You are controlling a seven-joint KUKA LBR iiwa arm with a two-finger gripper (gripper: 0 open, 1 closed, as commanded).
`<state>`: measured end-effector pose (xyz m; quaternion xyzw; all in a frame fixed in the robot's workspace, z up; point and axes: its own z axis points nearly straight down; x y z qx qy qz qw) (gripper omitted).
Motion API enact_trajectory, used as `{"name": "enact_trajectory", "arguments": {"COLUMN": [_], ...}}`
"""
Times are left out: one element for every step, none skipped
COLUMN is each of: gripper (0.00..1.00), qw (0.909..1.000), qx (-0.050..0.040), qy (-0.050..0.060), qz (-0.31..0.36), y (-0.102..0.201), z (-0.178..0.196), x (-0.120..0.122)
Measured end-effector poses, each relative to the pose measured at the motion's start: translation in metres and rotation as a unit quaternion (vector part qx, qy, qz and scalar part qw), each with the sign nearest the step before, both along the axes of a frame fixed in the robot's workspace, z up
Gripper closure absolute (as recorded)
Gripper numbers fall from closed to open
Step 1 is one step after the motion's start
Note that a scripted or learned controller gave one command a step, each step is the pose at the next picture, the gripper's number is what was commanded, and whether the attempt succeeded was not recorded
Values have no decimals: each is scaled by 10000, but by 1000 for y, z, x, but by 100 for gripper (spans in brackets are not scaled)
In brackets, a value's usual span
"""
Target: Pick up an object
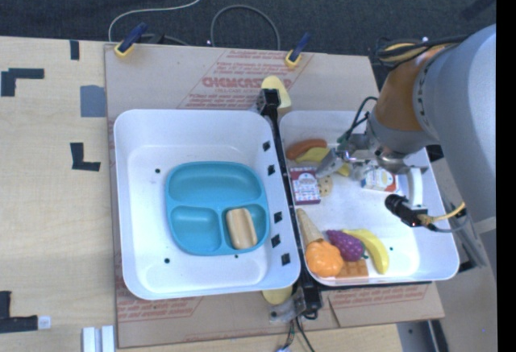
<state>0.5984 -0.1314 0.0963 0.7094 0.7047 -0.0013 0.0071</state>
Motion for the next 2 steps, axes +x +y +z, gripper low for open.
{"name": "enact_trajectory", "arguments": {"gripper": [0,100], "qw": [10000,10000], "qx": [-55,8], "qy": [66,46], "qz": [34,14], "y": [21,26], "z": [-9,0], "x": [48,48]}}
